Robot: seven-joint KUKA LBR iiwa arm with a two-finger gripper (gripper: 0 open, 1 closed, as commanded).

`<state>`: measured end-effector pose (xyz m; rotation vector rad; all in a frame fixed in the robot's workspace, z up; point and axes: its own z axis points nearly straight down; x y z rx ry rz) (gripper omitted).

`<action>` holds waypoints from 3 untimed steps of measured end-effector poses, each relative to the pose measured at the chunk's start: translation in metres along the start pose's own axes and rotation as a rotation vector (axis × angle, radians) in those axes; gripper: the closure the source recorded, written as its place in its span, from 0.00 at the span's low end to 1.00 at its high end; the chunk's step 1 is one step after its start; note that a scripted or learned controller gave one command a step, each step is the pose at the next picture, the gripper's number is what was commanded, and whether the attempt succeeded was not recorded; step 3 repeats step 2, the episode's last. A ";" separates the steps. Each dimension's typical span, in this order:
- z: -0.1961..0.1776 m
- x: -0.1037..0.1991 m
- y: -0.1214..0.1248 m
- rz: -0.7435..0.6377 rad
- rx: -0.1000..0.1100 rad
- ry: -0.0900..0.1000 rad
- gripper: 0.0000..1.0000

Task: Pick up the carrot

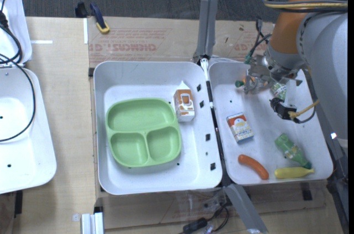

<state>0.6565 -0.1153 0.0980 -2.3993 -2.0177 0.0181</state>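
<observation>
My gripper (pixel 252 82) hangs low over the far left part of the right bin (pixel 323 139), under the grey wrist with its orange band. At its tip I see a small orange piece with a green end (pixel 241 83), which looks like the carrot. It is mostly hidden by the gripper. I cannot tell whether it is held or only lies beside the tip.
The right bin also holds a small carton (pixel 240 128), a reddish-orange sausage-shaped thing (pixel 253 166), a yellow banana (pixel 294 172) and a green bottle (pixel 292 150). In the left bin (pixel 102 133) are a green divided plate (pixel 144 131) and another carton (pixel 184 104).
</observation>
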 end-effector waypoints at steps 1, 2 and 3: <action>-0.091 0.031 -0.093 0.208 -0.007 0.004 1.00; -0.091 0.018 -0.097 0.431 -0.007 0.005 1.00; -0.091 0.018 -0.097 0.431 -0.007 0.005 1.00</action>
